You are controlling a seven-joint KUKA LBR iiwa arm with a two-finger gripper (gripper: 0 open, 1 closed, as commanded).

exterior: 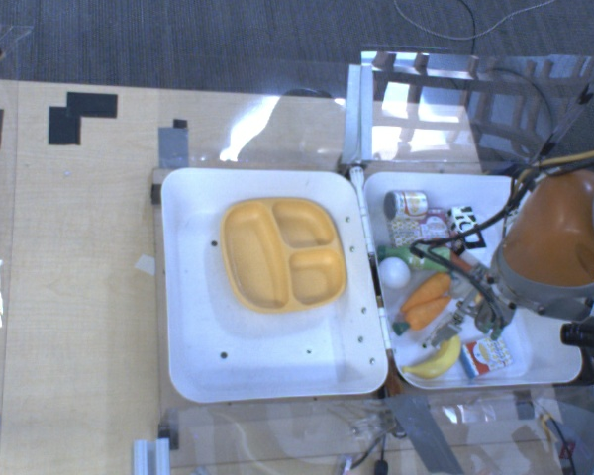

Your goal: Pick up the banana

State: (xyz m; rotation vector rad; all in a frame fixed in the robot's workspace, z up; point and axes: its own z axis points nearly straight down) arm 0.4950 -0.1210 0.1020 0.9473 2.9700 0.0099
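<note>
The yellow banana (435,361) lies at the front edge of the right bin (549,364), curved, with its tip pointing to the upper right. My gripper (457,323) hangs low in that bin, just above and behind the banana, reaching in from the right under the orange band (562,231) of the arm. The banana rests on the bin floor and nothing grips it. An orange carrot (425,303) lies directly behind the gripper's tip.
The right bin also holds a small can (407,204), a white egg (393,273), a patterned packet (421,230), a black-and-white piece (462,220) and a red-and-blue packet (483,357) beside the banana. A yellow compartment plate (282,253) sits in the left bin (193,344).
</note>
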